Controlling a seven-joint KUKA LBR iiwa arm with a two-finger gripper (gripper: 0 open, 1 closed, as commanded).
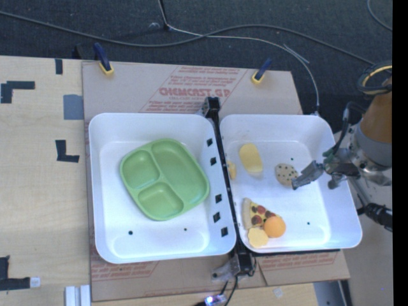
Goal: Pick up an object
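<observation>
Orange ball (275, 226) and pale yellow round piece (257, 237) are sitting at the front of the right bin (331, 231), touching a pizza slice (254, 213). Cookie (285, 173) is lying mid-bin, just beside the claw (316, 176); yellow block (250, 158) is lying further left. Claw fingers (303, 177) are standing spread apart, gripping nothing, hovering low over the bin's right side. Arm (376, 132) is reaching in from the right, orange band above the wrist, wrist tilting leftward. Left bin (105, 234) is holding a green divided plate (164, 178). Cardboard sheet (185, 88) on the surface is showing red "CHEMCAST GP" print, upside down.
</observation>
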